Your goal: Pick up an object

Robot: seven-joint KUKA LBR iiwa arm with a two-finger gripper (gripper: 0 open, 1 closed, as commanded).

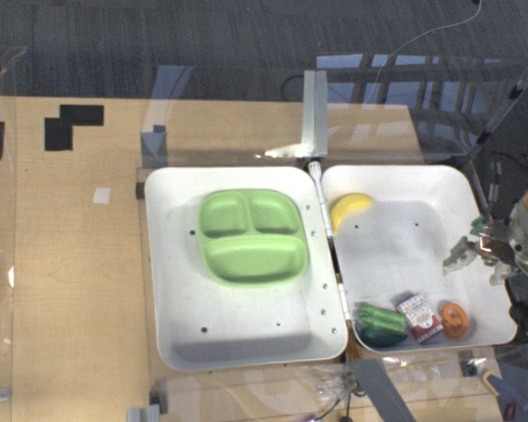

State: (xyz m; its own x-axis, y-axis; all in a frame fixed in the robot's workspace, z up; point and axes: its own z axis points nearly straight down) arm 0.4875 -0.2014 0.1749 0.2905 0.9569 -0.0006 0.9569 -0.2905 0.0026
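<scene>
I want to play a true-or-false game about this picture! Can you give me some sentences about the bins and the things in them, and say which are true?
1. The green divided plastic plate lies in the left white bin. True.
2. The yellow round object sits on that plate. False: it is in the right white bin, at its far left corner.
3. The small orange round object lies at the right bin's near edge. True.
4. The small red and white packet is in the left bin. False: it lies in the right bin.

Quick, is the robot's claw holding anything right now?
Gripper: nothing is seen between its fingers. It sits above the right bin, near the right edge, apart from the toys along the bin's front wall. Open or closed cannot be told.
</scene>
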